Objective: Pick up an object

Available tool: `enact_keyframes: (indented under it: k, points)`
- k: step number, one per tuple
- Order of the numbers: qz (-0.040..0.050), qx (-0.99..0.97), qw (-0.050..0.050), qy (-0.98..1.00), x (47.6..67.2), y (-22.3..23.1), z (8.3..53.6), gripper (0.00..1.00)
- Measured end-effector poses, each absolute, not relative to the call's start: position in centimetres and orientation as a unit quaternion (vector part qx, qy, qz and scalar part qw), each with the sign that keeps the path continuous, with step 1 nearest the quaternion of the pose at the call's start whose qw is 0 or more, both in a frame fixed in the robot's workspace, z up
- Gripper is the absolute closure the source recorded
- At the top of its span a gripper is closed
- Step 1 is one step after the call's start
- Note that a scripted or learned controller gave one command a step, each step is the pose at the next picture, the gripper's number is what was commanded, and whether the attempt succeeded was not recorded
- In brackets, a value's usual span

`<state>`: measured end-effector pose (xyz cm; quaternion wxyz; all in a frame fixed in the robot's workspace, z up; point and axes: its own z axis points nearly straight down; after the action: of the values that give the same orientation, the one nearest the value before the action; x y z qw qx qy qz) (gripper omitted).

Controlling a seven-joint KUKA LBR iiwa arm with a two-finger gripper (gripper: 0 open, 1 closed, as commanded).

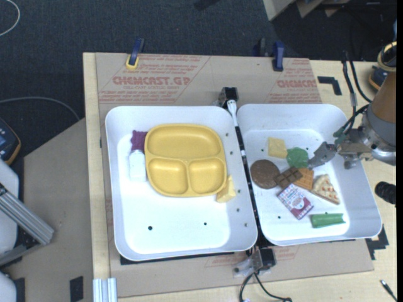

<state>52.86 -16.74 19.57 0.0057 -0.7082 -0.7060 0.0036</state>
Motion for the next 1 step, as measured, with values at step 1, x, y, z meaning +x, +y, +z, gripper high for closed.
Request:
enact_keyframes:
  k: [1]
  points:
    - [0.0001,-0.707,0.0,-0.707,53.17,-16.74,20.21,0.0]
